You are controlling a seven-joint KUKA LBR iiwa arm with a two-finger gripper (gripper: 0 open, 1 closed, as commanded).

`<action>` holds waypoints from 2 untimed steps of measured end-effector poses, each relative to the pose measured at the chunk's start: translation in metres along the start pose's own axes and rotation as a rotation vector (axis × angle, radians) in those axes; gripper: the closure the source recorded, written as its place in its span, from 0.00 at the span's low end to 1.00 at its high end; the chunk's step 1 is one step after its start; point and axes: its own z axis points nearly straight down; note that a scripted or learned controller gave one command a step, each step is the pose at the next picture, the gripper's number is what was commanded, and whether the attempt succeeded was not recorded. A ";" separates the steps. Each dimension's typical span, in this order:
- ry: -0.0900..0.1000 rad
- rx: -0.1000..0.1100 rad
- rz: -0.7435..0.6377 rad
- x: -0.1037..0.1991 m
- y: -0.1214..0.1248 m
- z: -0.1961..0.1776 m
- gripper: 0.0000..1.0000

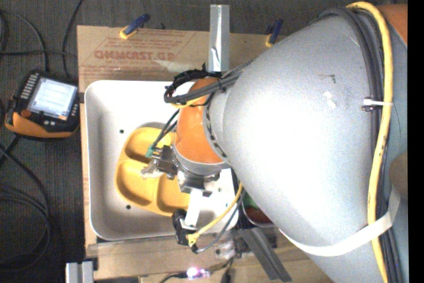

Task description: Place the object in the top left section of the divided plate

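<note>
Camera view: arm's orange wrist hangs over the yellow divided plate in the white bin (presumably to reach its sections).

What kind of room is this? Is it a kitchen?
Probably not a kitchen; it looks like a robot lab or workshop. A big grey robot arm reaches over a white bin holding a yellow divided plate, a handheld control screen lies on the carpet, and cables trail around it.
</note>
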 end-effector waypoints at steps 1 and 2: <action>-0.033 0.015 0.013 0.068 0.030 -0.099 0.00; -0.035 0.014 0.172 0.079 -0.007 -0.107 0.00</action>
